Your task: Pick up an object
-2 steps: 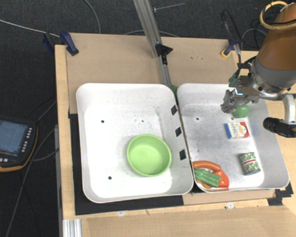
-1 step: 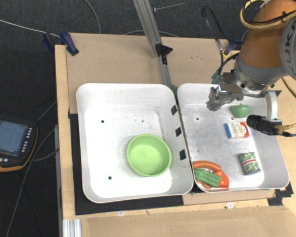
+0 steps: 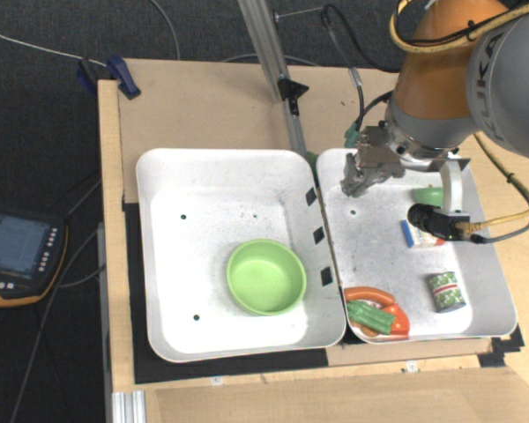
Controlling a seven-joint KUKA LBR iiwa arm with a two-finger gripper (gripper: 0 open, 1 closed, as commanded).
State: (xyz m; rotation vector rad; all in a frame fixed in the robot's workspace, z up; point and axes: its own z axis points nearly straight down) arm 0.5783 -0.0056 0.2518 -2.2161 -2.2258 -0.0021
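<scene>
Nearest the camera, at the front edge of the right bin [image 3: 489, 320], sits an orange tray w/ green pieces [image 3: 376, 314], tucked into the front-left corner. Just right of it, apart, is a small green can [image 3: 446, 291], lying tilted. In the left bin [image 3: 159, 236] there's 1 green bowl [image 3: 265, 277], upright, toward the front-right.

Mid-bin on the right: a blue-and-white packet [image 3: 419, 233] w/ a red stripe, next to a black cylinder on the arm's rig [image 3: 432, 219]; a green item [image 3: 432, 196] peeks out behind it, partly hidden.

Farther back, the claw [image 3: 360, 181] hangs over the back-left part of the right bin, above bare floor, nothing between its fingers. Whether they're spread or pressed together, can't tell; too dark and small.

Key relation, as I judge it: no object lies under the claw. The packet is closest, off to the claw's right and toward the camera, its long axis approx. left-right. Tray and can sit well nearer the front. A pick likely needs a shift right/forward before descending; the black cylinder crowding the packet could foul the approach.
</scene>
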